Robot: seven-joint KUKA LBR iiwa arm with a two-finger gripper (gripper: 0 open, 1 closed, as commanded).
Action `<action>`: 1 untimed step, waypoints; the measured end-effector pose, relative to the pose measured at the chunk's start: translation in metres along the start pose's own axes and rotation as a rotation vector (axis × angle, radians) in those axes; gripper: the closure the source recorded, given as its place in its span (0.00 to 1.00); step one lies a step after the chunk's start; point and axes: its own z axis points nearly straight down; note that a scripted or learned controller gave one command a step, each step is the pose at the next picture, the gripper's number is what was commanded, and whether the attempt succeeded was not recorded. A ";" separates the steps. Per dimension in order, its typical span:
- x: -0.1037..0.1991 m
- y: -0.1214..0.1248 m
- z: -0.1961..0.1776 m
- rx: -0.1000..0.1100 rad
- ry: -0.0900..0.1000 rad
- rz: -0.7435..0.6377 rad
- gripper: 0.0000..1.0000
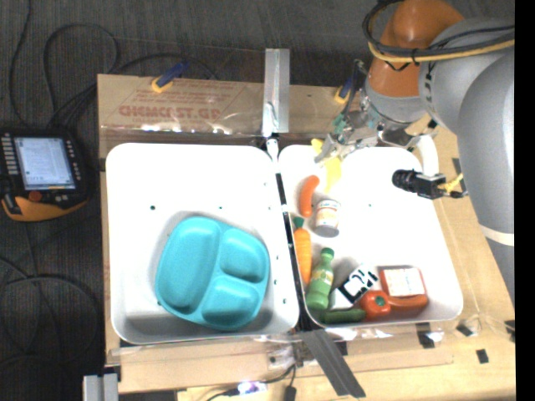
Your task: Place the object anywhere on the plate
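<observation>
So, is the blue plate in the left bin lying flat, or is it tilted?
Tilted, it seems. The blue plate leans on the left bin's lower right wall, with its lower edge overlapping the rim there.

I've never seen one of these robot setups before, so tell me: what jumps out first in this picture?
The bright turquoise plate with three compartments stands out, lying in the left white bin. Next comes the big grey arm with its orange band at the upper right, its gripper over the right bin's far edge, with something yellow just below it. Toy foods crowd that bin's near left corner, among them a green bottle and a carrot.
</observation>
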 end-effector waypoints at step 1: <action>0.094 -0.067 -0.058 0.001 0.004 0.119 1.00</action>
